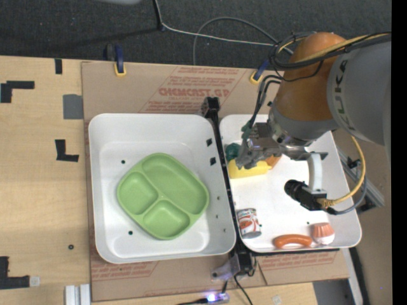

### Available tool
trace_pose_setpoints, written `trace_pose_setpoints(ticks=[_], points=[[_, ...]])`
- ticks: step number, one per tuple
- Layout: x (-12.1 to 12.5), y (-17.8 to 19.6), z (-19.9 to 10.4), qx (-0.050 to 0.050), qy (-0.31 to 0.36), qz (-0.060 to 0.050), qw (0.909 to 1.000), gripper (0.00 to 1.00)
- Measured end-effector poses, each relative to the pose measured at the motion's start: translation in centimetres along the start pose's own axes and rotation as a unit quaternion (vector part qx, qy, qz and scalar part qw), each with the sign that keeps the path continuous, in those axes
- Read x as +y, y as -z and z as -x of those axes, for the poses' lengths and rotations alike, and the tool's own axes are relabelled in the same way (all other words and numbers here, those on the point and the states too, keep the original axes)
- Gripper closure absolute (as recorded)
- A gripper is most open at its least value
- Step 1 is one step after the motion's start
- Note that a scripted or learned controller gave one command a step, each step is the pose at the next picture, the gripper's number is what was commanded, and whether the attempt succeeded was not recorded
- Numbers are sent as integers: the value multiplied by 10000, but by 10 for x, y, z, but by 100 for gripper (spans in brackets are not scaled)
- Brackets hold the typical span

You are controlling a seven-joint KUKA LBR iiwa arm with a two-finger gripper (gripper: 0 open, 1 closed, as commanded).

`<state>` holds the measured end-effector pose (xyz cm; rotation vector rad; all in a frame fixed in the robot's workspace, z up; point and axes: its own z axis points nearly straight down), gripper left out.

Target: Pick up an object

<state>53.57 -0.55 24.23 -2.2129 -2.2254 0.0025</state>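
Claw (253,150) down low in the right bin's (331,170) upper-left corner, over a yellow block (249,169) with a teal piece (233,150) just beside it; cannot tell how the claw is set. Arm (318,88) enters from the right, orange band uppermost, wrist bent down. Small can (248,222), orange ring (292,240) near the front; green divided plate (163,196) in the left bin (102,170).

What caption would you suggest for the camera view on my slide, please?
KUKA arm's gripper lowered over a yellow object in the right bin; green divided plate in the left bin.
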Motion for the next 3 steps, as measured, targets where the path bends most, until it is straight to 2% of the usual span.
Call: trace_pose_setpoints(ticks=[1,2,3], points=[[-27,-7,-49,0,-2,-7,10000,100],[-41,-4,-102,1,10,1,10000,100],[-40,-4,-98,-7,-13,2,10000,0]])
